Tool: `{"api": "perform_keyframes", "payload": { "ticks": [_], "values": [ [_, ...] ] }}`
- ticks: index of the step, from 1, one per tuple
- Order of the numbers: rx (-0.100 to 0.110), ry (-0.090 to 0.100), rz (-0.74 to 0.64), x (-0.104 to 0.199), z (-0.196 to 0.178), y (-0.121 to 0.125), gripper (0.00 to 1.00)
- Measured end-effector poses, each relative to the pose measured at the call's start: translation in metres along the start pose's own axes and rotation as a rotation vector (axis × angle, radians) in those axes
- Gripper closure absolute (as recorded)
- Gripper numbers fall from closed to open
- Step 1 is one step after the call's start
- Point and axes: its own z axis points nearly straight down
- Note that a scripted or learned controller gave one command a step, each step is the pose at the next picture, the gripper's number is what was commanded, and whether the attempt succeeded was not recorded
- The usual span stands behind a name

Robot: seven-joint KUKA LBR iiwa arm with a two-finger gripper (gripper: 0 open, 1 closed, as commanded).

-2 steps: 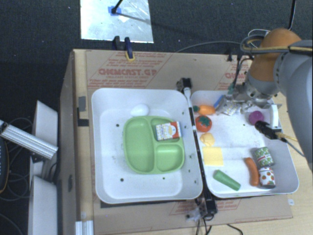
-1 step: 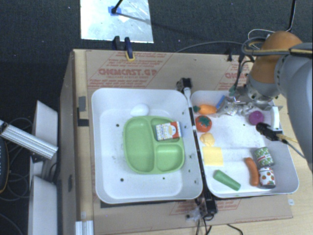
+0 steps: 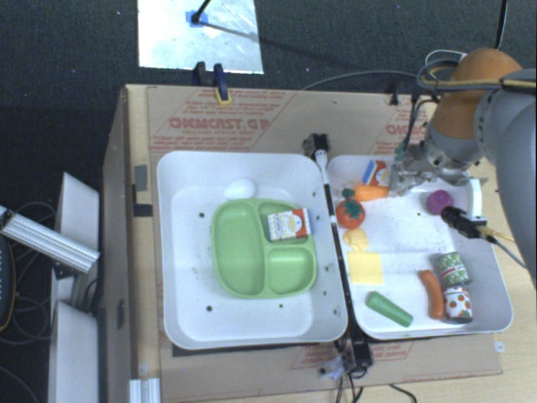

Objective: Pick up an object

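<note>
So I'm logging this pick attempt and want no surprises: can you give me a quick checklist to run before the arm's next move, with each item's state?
1. Gripper over the right bin: ok.
2. A target nearby, the toy carrot just beside it: ok.
3. Something held between the jaws: cannot tell.
4. Carrot free of neighbours: not ok, the blue item and the tomato crowd it.
5. Green tray in the left bin out of the way: ok.

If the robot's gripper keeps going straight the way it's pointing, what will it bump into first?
The gripper points down into the right bin, near its top edge. Just beside its tip lies the toy carrot, so it would probably meet that first, or the bin floor next to it. Depth is hard to judge from above.
</note>
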Motion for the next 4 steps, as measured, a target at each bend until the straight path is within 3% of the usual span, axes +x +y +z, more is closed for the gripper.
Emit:
{"api": "perform_keyframes", "payload": {
  "ticks": [1, 2, 3, 4],
  "values": [
    [0.001, -0.001, 0.000, 0.000, 0.000, 0.000, 0.00],
    [-0.001, 0.000, 0.003, -0.012, 0.010, 0.000, 0.00],
    [-0.002, 0.002, 0.001, -0.011, -0.001, 0.001, 1.00],
    [-0.002, 0.001, 0.000, -0.011, -0.001, 0.001, 0.00]
  ]
}}
